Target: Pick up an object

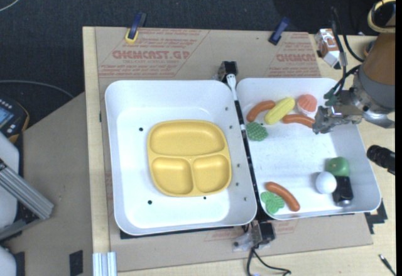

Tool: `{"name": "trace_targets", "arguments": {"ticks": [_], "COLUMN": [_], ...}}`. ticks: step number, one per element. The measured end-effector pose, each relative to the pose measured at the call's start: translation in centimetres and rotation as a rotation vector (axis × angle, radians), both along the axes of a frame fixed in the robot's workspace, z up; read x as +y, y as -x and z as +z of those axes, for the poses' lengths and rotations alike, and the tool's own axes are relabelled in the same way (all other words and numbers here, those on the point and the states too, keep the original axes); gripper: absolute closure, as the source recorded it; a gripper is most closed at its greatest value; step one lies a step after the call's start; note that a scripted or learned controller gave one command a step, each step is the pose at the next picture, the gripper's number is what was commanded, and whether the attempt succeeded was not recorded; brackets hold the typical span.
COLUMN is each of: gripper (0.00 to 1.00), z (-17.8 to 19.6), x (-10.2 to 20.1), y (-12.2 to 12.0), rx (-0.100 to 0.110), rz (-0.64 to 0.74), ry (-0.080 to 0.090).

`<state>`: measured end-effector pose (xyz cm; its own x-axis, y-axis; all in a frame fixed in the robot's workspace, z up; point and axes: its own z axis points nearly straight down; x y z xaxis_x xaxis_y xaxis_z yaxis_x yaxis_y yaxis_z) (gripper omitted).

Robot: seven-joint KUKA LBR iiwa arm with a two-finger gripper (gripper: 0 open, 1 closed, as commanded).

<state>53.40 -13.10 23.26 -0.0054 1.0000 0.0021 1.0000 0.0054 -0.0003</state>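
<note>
Your table (pixel 188 45) stands on dark carpet and carries two shallow white bins side by side; the left bin (pixel 125 111) holds a yellow divided tray (pixel 188 156), and the right bin (pixel 358 149) holds a scatter of toy food. You are in the approach step: the end effector (pixel 328 119) hangs low over the right bin's far right part, and nothing is lifted yet. Whether it is open or closed, you cannot tell from this slant.

The closest target is the orange sausage (pixel 298 120), lying just beside the end effector on its left, with the corn cob (pixel 279 110) and the pink round slice (pixel 306 103) crowding it. The next move probably calls for a small shift left and a straight drop, so that only the sausage is taken.
</note>
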Motion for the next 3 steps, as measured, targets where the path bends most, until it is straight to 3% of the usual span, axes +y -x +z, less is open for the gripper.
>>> {"name": "trace_targets", "arguments": {"ticks": [3], "gripper": [1.00], "z": [-0.6], "x": [14.7], "y": [-1.3], "rx": [0.002], "rz": [0.000], "ry": [0.001]}}
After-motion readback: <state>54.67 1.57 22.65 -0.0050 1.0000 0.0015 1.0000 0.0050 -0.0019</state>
